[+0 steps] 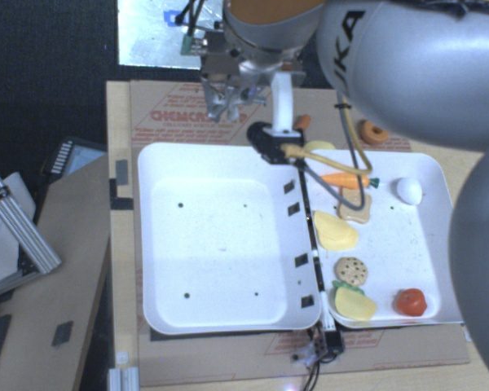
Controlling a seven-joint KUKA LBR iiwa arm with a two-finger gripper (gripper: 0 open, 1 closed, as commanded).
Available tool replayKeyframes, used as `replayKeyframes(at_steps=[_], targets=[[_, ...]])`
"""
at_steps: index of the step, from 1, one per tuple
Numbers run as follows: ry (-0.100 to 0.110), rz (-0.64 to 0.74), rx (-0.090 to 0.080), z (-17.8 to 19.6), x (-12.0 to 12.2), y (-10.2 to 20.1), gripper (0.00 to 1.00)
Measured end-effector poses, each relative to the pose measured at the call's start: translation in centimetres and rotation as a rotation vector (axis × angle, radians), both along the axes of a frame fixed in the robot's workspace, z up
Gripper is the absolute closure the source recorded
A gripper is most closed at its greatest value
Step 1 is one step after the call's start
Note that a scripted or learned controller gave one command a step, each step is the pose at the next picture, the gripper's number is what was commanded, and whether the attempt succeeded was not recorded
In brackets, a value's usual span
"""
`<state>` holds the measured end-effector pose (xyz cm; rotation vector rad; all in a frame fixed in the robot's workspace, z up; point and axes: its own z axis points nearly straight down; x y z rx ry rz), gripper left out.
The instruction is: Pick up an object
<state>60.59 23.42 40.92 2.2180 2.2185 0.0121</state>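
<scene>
Right bin [440, 218], contents: carrot [344, 181] lying flat near the far edge, white egg [408, 191] to its right. Pale yellow slice [336, 233] nearer the divider; below it a speckled cookie [351, 270], then a yellow piece [354, 304] on a bit of green, and a red tomato [410, 301] in the near right corner. A doughnut [374, 132] sits on the desk [179, 108] beyond the bin. Left bin [212, 235]: bare white floor with small dark dots. My jaws [226, 104] hang over the desk past the left bin's far rim, well apart from every item. Cannot tell how far they are parted; nothing seen between them.
</scene>
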Motion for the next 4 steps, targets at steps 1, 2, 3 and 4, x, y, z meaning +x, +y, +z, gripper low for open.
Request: replayKeyframes(at_steps=[1, 2, 3, 4], targets=[[-0.007, 0.006, 0.004, 13.5, -1.0, 0.0, 1.0], [0.01, 0.006, -0.002, 12.6, -7.0, 0.0, 1.0], [0.009, 0.006, -0.001, 12.6, -12.2, 0.0, 1.0], [0.008, -0.001, -0.001, 12.6, -11.9, -3.6, 1.0]])
